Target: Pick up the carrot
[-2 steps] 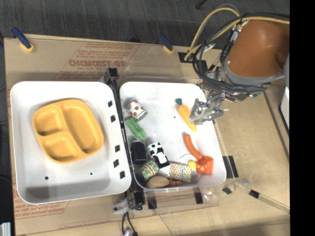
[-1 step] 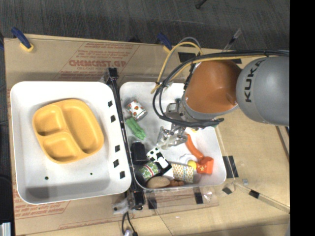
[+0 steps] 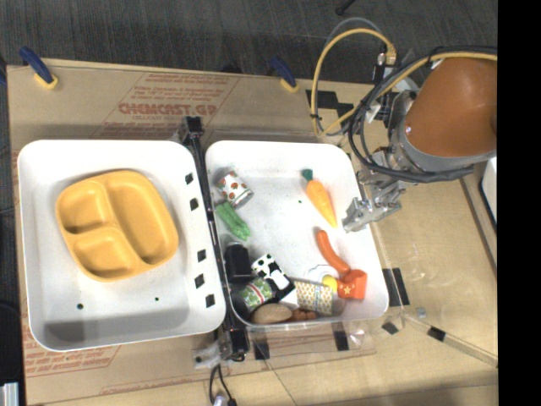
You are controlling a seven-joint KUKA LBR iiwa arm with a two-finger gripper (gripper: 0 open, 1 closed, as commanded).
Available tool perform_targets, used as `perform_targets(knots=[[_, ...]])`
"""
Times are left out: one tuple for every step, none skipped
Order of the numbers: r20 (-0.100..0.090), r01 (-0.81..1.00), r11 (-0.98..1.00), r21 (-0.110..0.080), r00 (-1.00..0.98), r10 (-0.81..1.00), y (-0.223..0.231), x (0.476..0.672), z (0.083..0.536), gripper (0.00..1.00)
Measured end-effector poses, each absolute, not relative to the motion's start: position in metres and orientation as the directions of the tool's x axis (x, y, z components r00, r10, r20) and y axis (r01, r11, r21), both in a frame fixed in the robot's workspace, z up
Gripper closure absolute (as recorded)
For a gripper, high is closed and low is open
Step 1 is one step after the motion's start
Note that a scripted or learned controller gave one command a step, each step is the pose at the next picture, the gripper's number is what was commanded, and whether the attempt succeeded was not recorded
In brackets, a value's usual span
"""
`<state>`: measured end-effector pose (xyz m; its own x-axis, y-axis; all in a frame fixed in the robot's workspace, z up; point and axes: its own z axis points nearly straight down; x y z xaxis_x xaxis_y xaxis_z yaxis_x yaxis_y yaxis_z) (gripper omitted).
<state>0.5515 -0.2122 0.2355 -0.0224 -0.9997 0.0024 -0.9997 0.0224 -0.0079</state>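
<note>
- The 2 white bins (image 3: pixel 279 155) look like smooth plastic with a soft sheen.
- The yellow divided tray (image 3: pixel 117 222) looks like matt moulded plastic.
- The carrot (image 3: pixel 320 200) looks like smooth, slightly glossy plastic.
- The gripper (image 3: pixel 365 212) looks like bare grey metal, dully shiny.
- The orange band (image 3: pixel 452 104) on the arm is smooth and satin.
- The bench sheet (image 3: pixel 169 100) looks like matt brown cardboard with red print.
- The yellow cable (image 3: pixel 338 45) looks rubbery and smooth.

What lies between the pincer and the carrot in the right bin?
In the camera view, only the bin's white rim and a strip of bare bin floor separate the pincer from the carrot; no other item sits there.
</note>
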Motion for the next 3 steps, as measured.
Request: perform_targets(knots=[[-0.003, -0.963, 0.268, 0.002, -0.268, -0.963, -0.133, 0.54, 0.178, 1.0], [0.003, -0.983, -0.185, -0.007, 0.185, -0.983, -0.161, 0.537, 0.295, 1.0], [-0.002, -0.999, 0.04, 0.004, -0.04, -0.999, -0.096, 0.477, 0.223, 1.0]])
